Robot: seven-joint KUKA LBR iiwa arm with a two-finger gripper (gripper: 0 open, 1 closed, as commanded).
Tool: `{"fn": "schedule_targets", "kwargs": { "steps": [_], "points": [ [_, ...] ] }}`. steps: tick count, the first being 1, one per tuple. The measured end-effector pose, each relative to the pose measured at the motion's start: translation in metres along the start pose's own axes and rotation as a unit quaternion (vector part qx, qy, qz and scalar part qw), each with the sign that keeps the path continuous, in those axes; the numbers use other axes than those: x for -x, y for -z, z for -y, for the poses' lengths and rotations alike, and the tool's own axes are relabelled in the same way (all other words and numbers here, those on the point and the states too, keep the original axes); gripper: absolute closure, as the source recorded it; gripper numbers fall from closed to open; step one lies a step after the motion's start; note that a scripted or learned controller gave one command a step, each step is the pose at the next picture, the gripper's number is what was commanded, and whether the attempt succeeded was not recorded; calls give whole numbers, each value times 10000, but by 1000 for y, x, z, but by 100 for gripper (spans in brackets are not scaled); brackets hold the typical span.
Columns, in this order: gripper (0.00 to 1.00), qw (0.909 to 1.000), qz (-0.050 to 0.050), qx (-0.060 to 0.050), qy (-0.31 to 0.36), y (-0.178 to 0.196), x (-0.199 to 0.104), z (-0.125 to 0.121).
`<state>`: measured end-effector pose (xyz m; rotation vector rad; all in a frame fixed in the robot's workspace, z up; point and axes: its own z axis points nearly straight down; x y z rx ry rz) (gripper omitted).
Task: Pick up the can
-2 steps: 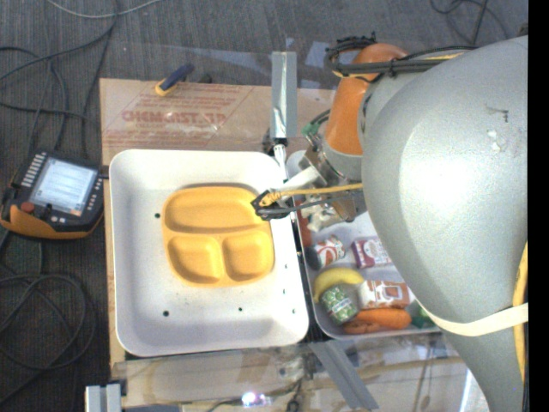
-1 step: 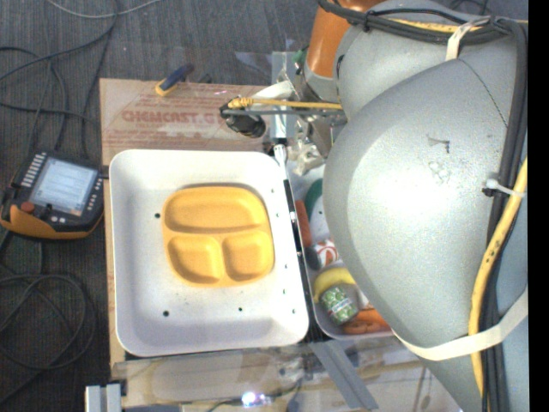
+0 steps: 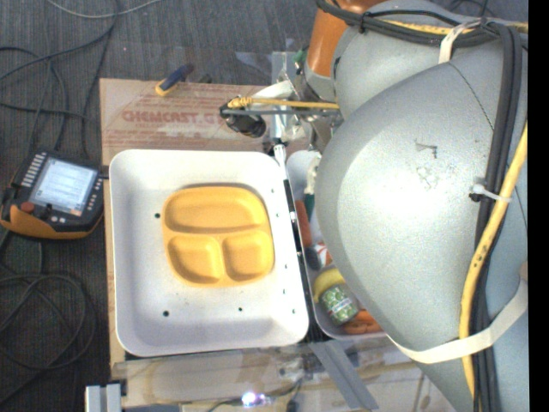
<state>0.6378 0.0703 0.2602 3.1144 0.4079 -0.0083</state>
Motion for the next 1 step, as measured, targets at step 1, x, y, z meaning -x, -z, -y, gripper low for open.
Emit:
{"fn": "schedule_targets", "kwargs": {
  "steps": [1],
  "points": [
    [0, 9946, 14, 5, 1036, -110, -13, 70]
  ]
}}
